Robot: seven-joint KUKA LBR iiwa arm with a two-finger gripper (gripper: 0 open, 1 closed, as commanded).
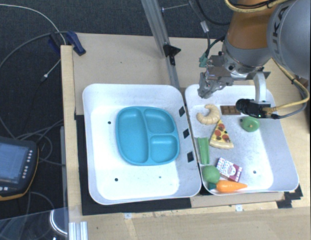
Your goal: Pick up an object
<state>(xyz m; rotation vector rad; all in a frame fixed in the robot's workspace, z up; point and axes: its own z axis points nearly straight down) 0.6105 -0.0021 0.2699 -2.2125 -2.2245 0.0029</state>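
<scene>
I have the gripper (209, 90) hanging over the far left corner of the right bin (275, 176), its tips just beyond the croissant (209, 114). From this slanted view I cannot tell how the hand is set, and nothing shows between its tips, so I count it as carrying nothing.

No object is picked yet. The candidates all lie in the right bin: the croissant nearest the gripper, a pizza slice (221, 136) just nearer than that, a green apple (250, 124) to the right beside a black piece of the tool, a green stick (203, 150) along the left wall, and at the near edge a green ball (211, 174), a small pink packet (229, 169) and a carrot (231, 186) close together. A brown bar (228, 110) lies right of the croissant. The left bin (95, 149) holds a blue divided plate (147, 135).

I judge this to be the approach step, with the croissant the likely target. The next move calls for shifting slightly nearer to centre over the curved roll, then descending straight, keeping clear of the bin wall at the far side. The curved shape may slip sideways if the tips land off centre.
</scene>
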